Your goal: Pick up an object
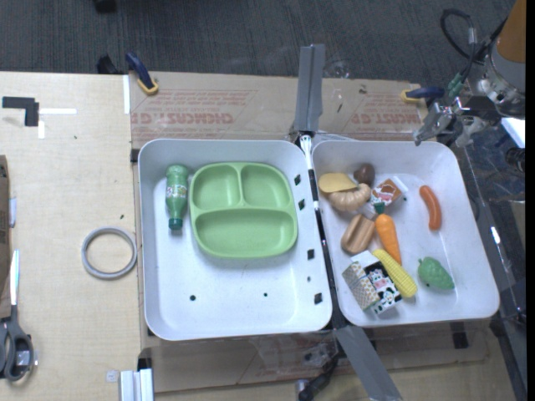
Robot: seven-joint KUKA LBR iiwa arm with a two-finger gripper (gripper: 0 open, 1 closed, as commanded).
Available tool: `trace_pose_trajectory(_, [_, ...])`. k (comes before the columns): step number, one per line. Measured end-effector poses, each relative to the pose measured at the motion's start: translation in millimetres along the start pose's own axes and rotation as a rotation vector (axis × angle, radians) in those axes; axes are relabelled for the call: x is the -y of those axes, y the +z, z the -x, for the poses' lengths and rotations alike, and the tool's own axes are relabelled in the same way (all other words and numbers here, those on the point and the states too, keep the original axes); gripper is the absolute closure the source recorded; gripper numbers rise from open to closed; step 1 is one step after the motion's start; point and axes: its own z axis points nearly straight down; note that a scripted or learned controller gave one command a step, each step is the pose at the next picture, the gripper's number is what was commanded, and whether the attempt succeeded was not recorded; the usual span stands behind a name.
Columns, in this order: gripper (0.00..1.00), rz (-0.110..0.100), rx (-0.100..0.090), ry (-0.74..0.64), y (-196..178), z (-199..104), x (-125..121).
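The end effector hangs just past the right bin's far rim, apparently holding nothing; its finger spread is unclear. Toy foods, including a carrot, lie in that bin.

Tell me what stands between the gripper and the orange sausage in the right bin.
Nothing visible. The gripper sits above the right bin's far rim, and the sausage lies alone on bare white floor.
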Motion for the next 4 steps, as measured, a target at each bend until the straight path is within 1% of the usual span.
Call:
trace_pose_trajectory(1, [0.0,0.002,0.0,-0.069,135.9,-17.4,42.4])
trace_pose_trajectory(2, [0.0,0.003,0.001,0.22,122.6,-3.4,-9.0])
trace_pose_trajectory(3, [0.0,0.003,0.0,0.217,168.4,-79.3,69.3])
trace_pose_trajectory(4, [0.0,0.001,0.0,0.178,73.6,-100.4,115.5])
